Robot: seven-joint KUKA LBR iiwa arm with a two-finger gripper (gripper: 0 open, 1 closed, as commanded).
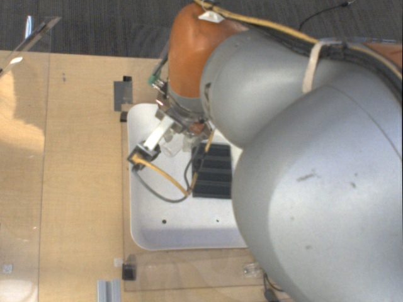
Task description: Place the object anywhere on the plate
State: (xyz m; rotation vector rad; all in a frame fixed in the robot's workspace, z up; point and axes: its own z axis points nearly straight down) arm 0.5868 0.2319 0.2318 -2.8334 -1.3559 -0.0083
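Grey arm [302, 168] is blocking most of the bin [151, 225] from three o'clock. Gripper [179, 137] is hanging near the black block [213, 170]; jaw state cannot be told. No plate located. Risk: snagging the loose cable [165, 187], or closing on nothing.

Light wooden bench [69, 187] carrying a shallow white bin [148, 228].

The bin sits on the bench toward the right of the camera view, its left rim and rounded lower-left corner showing; small dark brackets [123, 93] stand on the wood just beside its upper-left and lower-left corners.
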